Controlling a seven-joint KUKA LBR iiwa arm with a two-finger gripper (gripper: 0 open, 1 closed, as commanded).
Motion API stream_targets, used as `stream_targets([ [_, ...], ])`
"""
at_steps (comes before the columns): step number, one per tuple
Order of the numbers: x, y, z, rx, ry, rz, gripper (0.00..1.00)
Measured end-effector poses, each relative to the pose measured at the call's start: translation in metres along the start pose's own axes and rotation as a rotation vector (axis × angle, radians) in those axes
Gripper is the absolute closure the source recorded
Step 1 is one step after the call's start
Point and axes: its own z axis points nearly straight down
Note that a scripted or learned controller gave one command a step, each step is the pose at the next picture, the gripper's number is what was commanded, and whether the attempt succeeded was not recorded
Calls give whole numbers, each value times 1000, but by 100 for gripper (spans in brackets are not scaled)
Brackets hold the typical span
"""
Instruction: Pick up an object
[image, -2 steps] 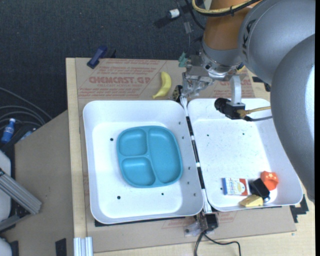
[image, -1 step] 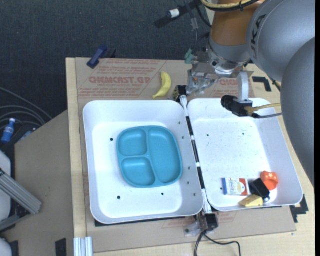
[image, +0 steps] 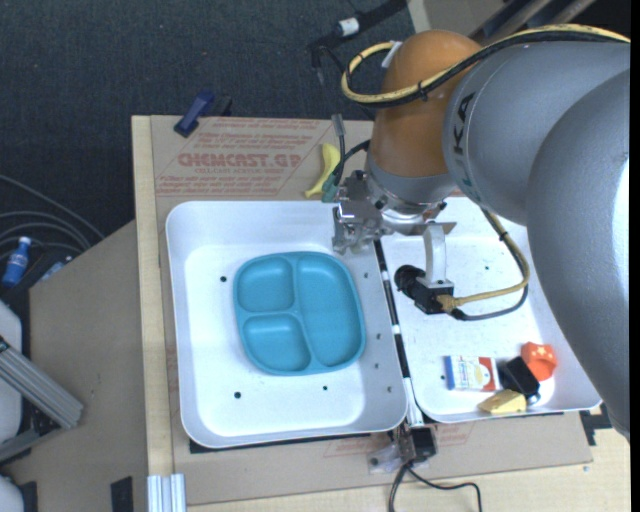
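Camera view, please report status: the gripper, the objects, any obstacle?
Gripper low over the divide between the bins, near the back rim; fingers unclear. Blue tray alone in left bin. Small items in right bin's front corner, untouched. Nothing blocks them.

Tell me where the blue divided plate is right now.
The blue divided plate lies flat in the middle of the left bin, left of the ridge where the two bins meet and below-left of the gripper.
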Motion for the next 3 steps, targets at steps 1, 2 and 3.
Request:
stream_targets([
  [1,59,-38,-36,-3,0,0,100],
  [2,106,16,-42,-5,0,0,100],
  [3,135,45,3,-4,-1,0,100],
])
